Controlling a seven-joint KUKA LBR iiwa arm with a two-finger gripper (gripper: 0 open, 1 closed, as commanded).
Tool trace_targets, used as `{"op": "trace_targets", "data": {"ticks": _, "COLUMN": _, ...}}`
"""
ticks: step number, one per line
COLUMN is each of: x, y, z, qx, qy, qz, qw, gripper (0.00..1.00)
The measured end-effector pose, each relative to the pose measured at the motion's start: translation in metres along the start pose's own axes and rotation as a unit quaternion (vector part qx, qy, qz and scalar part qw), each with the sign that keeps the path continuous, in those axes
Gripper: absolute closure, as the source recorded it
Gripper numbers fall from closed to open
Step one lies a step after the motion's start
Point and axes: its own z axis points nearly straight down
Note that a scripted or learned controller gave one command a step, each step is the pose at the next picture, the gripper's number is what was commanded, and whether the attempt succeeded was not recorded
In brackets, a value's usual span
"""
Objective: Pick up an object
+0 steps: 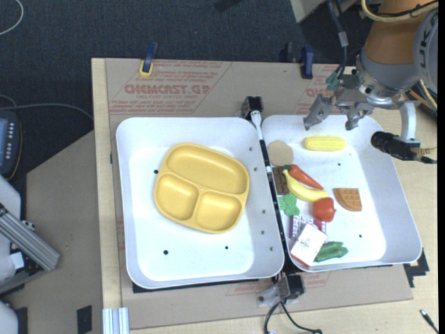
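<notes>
The white carton and green toy lie farthest below the gripper. The banana, tomato and waffle sit closer. The corn cob rests just beneath the gripper, whose fingers are spread apart, holding nothing.

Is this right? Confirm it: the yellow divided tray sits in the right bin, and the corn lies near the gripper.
Not quite. The camera view shows the yellow divided tray in the left bin, not the right one. The corn does lie near the gripper.
</notes>
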Motion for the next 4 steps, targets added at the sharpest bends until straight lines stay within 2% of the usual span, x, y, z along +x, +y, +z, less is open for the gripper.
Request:
{"op": "trace_targets", "data": {"ticks": 1, "x": 0.000, "y": 0.002, "z": -0.009, "qx": -0.007, "qy": -0.001, "qz": -0.001, "qw": 1.0000, "gripper": 0.00}}
{"op": "trace_targets", "data": {"ticks": 2, "x": -0.010, "y": 0.004, "z": 0.043, "qx": -0.005, "qy": 0.000, "qz": -0.001, "qw": 1.0000, "gripper": 0.00}}
{"op": "trace_targets", "data": {"ticks": 4, "x": -0.008, "y": -0.002, "z": 0.140, "qx": -0.007, "qy": 0.000, "qz": -0.001, "qw": 1.0000, "gripper": 0.00}}
